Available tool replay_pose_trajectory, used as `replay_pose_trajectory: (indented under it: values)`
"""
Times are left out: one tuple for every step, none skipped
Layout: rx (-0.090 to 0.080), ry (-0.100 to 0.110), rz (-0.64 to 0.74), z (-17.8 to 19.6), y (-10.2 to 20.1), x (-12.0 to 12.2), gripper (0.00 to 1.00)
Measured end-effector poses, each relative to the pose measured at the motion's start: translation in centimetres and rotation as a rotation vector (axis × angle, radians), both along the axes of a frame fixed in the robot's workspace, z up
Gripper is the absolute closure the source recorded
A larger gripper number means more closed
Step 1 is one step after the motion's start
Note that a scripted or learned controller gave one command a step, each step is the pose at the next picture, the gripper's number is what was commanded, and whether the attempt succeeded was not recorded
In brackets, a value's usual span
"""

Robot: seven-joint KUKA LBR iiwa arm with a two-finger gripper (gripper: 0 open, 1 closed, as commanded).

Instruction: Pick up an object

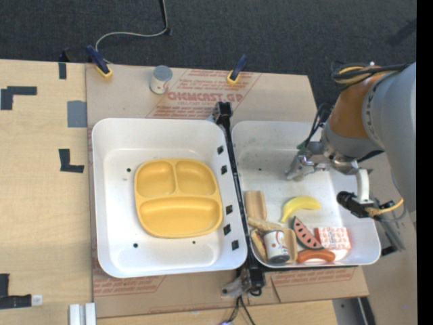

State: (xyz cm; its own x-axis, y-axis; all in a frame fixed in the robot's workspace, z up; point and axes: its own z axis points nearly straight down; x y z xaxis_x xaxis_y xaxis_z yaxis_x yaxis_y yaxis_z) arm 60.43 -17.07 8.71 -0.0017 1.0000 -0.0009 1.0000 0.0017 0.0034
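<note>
Currently in approach: end effector (298, 167) sits low over bare floor in the right bin (270, 141), nothing between its fingers; can't tell how far apart they are. Arm enters from the right, wrist bent down. Candidates cluster along the bin's near side: banana (300, 206), watermelon slice (304, 234), can (275, 245). Next move, my guess: shift toward the banana, then descend.

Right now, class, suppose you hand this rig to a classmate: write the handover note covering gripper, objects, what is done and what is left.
Gripper: over the right bin, upper part, holding nothing.
Objects: banana, watermelon slice, can and other toys crowd the right bin's lower end. Yellow divided plate lies in the left bin.
Done: nothing picked.
Left: reach a toy, grip, lift.
</note>
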Motion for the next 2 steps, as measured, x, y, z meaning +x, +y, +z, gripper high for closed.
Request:
replay_pose_trajectory:
  values:
    - [-0.001, 0.002, 0.001, 6.61, 3.47, 6.45, 1.00]
    - [-0.001, 0.004, 0.000, 6.52, 3.43, 6.39, 0.00]
